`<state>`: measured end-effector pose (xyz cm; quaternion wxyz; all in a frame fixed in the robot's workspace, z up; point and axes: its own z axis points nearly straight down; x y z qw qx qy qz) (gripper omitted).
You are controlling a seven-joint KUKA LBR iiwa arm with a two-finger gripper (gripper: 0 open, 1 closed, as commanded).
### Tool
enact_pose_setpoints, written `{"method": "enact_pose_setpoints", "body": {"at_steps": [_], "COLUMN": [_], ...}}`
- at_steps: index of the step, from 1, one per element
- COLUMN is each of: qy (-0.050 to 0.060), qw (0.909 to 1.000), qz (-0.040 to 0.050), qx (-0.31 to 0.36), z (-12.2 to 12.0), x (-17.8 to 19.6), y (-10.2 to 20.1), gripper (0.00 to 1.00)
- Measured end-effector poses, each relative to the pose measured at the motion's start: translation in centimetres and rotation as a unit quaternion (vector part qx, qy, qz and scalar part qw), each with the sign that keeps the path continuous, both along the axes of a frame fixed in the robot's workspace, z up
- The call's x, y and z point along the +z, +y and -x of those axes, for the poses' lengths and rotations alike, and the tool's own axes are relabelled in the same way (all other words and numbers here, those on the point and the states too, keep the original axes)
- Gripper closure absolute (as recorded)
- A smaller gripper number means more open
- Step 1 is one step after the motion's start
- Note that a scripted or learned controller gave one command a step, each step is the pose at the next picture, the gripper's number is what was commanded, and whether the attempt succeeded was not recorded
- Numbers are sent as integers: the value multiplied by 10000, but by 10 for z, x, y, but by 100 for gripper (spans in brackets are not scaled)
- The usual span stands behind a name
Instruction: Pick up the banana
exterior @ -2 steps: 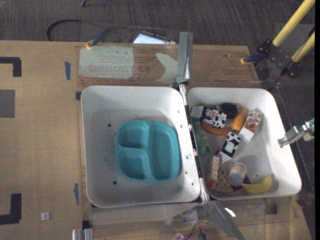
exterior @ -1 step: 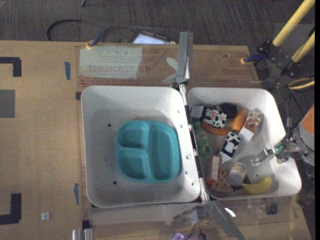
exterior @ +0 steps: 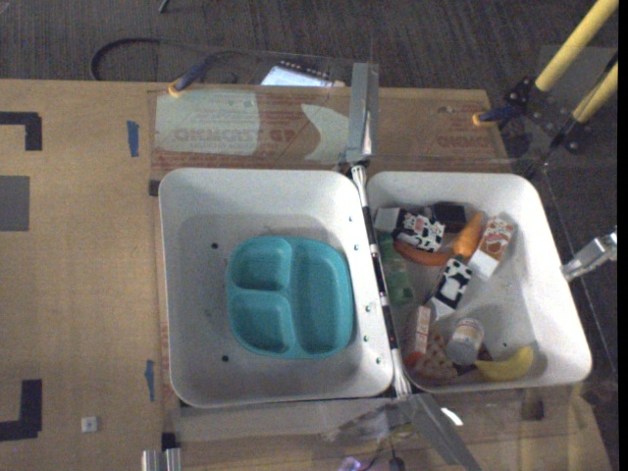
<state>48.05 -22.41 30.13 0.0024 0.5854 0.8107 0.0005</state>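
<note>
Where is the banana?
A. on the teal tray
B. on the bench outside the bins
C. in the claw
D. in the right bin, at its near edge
D. The banana lies in the right bin, low at its near edge beside a can; the teal tray is in the left bin.

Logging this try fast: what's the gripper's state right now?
Gripper: at the right bin's right edge, away from the banana; open or shut cannot be told.

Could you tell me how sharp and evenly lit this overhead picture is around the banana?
In the camera view, the whole picture is soft; the banana reads as a blurred yellow crescent. Light is even, with soft shadow along the left bin walls, and the teal tray shows no glare.
</note>
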Motion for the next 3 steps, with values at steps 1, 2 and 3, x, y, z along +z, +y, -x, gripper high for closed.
{"method": "enact_pose_setpoints", "body": {"at_steps": [1, 2, 3], "qy": [17, 18, 0], "qw": [10000, 9911, 9969], "qz": [-11, -10, 6], "qx": [-8, 1334, 791], "z": [-8, -22, 0], "x": [-136, -180, 65], "y": [1, 1, 0], "gripper": [0, 0, 0]}}
